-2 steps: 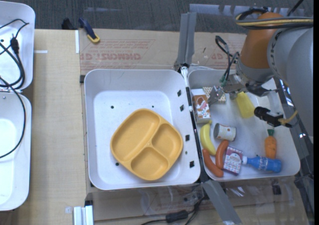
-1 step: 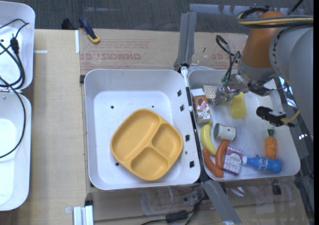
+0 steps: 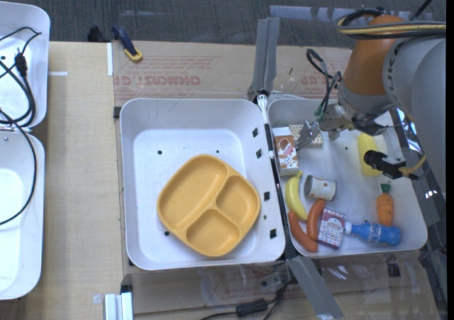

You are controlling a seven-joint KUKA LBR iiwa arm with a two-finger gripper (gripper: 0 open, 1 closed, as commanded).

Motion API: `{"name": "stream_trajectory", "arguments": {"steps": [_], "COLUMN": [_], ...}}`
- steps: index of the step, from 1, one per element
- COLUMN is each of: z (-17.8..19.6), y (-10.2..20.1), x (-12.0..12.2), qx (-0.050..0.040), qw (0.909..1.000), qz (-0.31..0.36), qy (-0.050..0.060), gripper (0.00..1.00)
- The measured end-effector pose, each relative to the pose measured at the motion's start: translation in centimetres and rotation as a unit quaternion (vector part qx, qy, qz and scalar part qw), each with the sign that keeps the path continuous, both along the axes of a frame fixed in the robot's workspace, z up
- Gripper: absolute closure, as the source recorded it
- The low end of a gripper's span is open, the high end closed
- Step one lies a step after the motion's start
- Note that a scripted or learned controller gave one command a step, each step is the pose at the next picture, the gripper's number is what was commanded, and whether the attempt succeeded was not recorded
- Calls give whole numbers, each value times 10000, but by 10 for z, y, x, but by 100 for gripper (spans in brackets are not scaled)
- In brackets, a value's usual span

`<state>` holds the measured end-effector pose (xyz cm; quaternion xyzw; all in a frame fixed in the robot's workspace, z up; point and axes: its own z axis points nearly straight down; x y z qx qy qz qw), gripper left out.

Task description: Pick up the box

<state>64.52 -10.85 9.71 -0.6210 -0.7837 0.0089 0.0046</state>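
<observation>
A small white box with a red picture [image 3: 286, 150] lies flat against the left wall of the right bin [image 3: 415, 201], near its far end. My gripper [image 3: 310, 134] hangs low just to the right of that box's far end, beside it and over the bin floor. Nothing shows as held in it. A second small box, pink and red [image 3: 331, 230], lies near the bin's front, next to a blue bottle [image 3: 374, 233].
The right bin also holds a banana [image 3: 294, 196], a small can [image 3: 319, 187], a red sausage [image 3: 310, 225], a carrot [image 3: 384, 207] and a yellow fruit [image 3: 369, 153]. A yellow divided plate [image 3: 208, 203] lies in the left bin [image 3: 138, 169].
</observation>
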Motion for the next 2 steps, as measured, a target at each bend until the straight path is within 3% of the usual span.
{"name": "stream_trajectory", "arguments": {"steps": [1,2], "z": [10,35], "y": [-2,2], "x": [0,10], "qx": [-14,41], "qw": [10000,9943], "qz": [1,1062], "qy": [0,-102], "gripper": [100,100]}}
